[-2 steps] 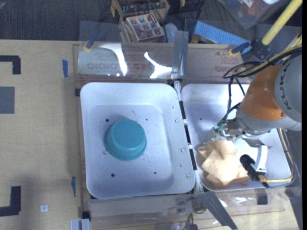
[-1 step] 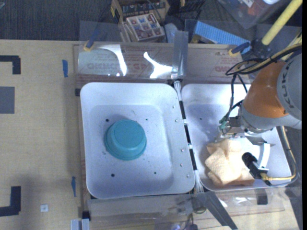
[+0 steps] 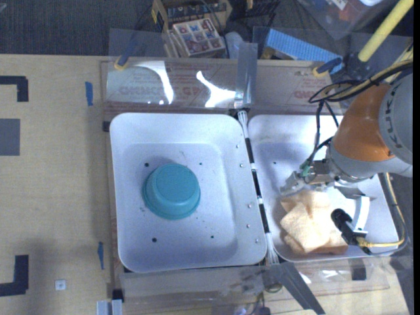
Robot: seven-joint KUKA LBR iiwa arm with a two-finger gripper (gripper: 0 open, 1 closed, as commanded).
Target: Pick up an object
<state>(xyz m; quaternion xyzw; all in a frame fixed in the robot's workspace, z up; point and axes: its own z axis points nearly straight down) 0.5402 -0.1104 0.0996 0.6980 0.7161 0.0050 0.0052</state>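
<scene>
Starting with the containers, Mara: what does each one hold?

Well, Jon, the shallow white plastic bin on the left (image 3: 125,131) holds one thing, a round teal plastic bowl (image 3: 172,190). It lies mouth down, a little left of the middle of the bin floor, clear of every wall. The matching white bin on the right (image 3: 275,135) holds a pale yellow, soft-looking lump (image 3: 303,230), sponge or folded cloth, I cannot say which. It lies in the near part of that bin, close to the front wall.

And the grey arm with the orange band (image 3: 367,136)?

It comes in from the right, low over the right bin. The two-finger gripper (image 3: 303,179) sits at the far edge of the yellow lump, pointing toward the divide between the bins. Whether it is parted or closed I cannot tell, the metal parts blur together there. I also cannot tell whether it touches the lump or hangs just above it, and nothing is visibly held.

What is around the bins?

They stand side by side, walls touching, on a pale wooden bench top (image 3: 52,195). Black tape corner marks (image 3: 16,87) and a strip of blue tape (image 3: 88,94) lie to the left. A clear plastic panel (image 3: 170,84) with bright glare lies flat behind the bins.

Beyond the bench?

Dark carpet (image 3: 65,12), an open cardboard box of printed items (image 3: 193,28), a blue ribbed sheet (image 3: 292,44), and a slanting yellow pole (image 3: 390,18) at the upper right.
</scene>
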